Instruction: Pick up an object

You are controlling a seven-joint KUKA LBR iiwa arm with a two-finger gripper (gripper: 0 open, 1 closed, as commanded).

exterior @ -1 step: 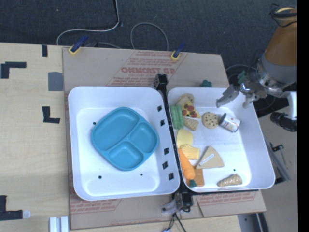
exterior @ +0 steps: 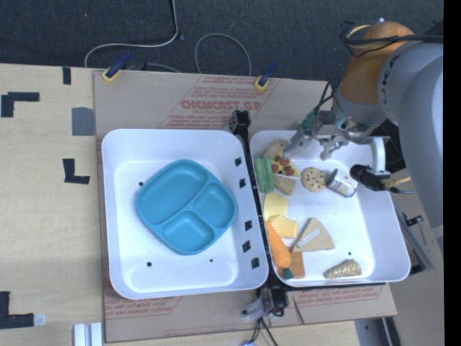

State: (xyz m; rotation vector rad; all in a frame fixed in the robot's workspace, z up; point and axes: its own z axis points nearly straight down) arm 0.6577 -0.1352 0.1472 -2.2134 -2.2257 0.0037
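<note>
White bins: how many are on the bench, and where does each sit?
2. The left white bin holds a blue divided plate. The right white bin holds the toy food, under the arm.

A blue divided plate (exterior: 187, 206) lies in the left white bin (exterior: 119, 150). Both bins sit on a cardboard sheet (exterior: 209, 103) laid over the pale wooden tabletop (exterior: 43, 215), held at its far edge by what look like two clamps (exterior: 115, 69). A white cable (exterior: 173, 27) loops across the dark floor (exterior: 252, 13) behind
</note>
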